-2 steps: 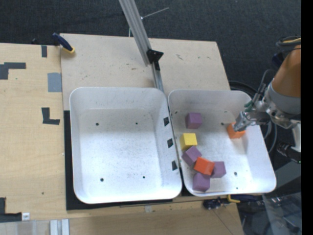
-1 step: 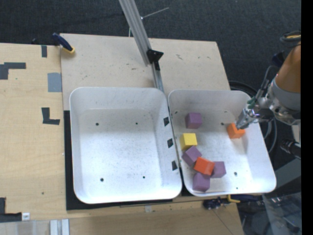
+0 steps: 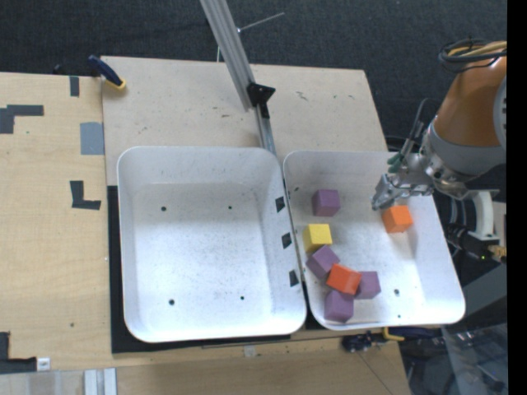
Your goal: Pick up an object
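Gripper [image 3: 389,196] hovered just beside orange cube [image 3: 398,218] in right bin [image 3: 428,290]; finger opening could not be told. Risk: fingers off-centre, nudging cube against bin wall, closing empty.

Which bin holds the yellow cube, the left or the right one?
The right bin. The yellow cube lies near its left wall, above the purple and orange cubes.

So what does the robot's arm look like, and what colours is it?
The arm is chunky and rounded, grey with a wide orange band above the wrist. At its tip sits a small metal gripper made of silvery-grey parts. Thin dark cables run along the wrist, and a looped cable sits on top of the orange part.
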`<state>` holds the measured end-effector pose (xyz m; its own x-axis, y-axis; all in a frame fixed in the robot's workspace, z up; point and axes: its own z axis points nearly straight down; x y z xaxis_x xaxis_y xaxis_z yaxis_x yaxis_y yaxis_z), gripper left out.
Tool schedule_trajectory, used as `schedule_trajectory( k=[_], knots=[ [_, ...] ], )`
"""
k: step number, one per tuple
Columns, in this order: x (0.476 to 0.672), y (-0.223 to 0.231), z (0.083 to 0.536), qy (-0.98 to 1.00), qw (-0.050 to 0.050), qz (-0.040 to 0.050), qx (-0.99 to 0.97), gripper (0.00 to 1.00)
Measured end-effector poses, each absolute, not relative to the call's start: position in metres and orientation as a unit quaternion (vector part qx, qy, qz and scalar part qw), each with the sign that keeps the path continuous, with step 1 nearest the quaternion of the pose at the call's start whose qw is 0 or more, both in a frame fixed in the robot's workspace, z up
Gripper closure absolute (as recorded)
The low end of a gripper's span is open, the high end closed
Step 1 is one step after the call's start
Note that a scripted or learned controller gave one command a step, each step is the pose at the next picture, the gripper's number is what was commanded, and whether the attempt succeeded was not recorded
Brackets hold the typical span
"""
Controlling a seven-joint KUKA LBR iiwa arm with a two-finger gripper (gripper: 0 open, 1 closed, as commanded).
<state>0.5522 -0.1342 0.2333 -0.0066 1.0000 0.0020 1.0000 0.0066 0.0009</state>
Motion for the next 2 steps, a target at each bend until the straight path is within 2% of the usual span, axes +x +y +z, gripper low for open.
schedule_trajectory(
  k=[2],
  knots=[
    [0.584, -0.033, 0.214, -0.709, 0.001, 0.0002, -0.705, 1.00]
  ],
)
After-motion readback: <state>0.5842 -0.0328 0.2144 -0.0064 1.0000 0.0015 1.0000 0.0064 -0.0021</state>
